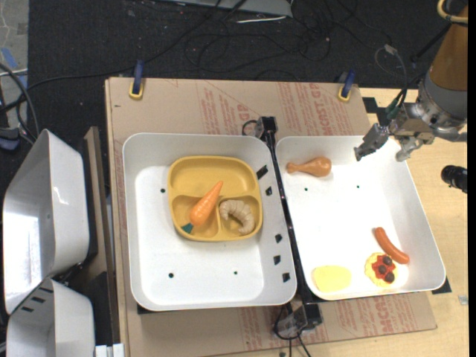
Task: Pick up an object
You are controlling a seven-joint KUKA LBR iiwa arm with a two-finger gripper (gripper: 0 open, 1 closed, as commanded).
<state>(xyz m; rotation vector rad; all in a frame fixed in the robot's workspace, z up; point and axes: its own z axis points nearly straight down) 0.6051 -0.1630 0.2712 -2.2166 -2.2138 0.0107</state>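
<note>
tool (387, 144) fingers apart, holding nothing, upper right of frame over right bin (416, 199) far edge | nearest pickable: chicken drumstick (311, 167) just left of it, lying flat | sausage (391, 245), lower right, likely a later candidate

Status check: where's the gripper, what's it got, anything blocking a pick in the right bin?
Gripper open, nothing between fingers, over right bin's far right corner. Drumstick nearest, lying apart to its left. Sausage at near side; nothing blocking.
</note>
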